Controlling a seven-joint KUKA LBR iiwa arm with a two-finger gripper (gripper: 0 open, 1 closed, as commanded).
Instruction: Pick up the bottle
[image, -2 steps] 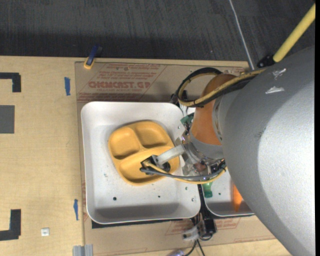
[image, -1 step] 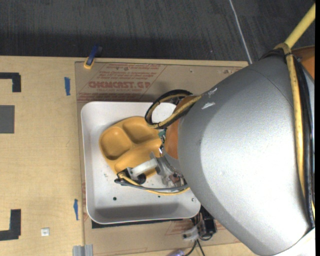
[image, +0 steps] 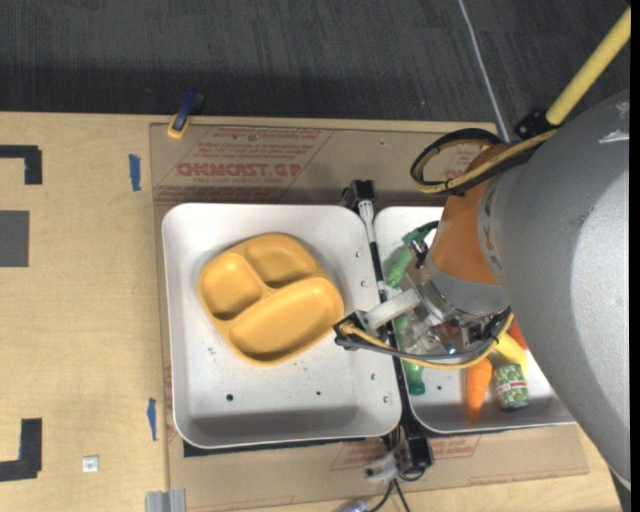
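Looming largest and closest is the grey robot arm with its orange band, reaching in from the right and covering much of the right-hand shallow white plastic bin. Using that bin as the landmark: the end effector hangs low over its left part, close to the wall it shares with the neighbouring bin, wrapped in black and yellow cables. Whether its fingers are wide or narrow I cannot tell, since the wrist and cabling hide them.

Near the bin's front right corner lies the small bottle with a green and red label, partly under the arm's edge. It lies to the right of the end effector and toward the front, near it but apart. Just left of the bottle lies an orange carrot-shaped toy, and a yellow piece shows just behind the bottle. A green stick-like object lies along the bin's left wall, and another green piece shows farther back.

Left of this bin, the second white bin holds a yellow three-compartment plastic tray. Both bins rest on brown cardboard on the tabletop.
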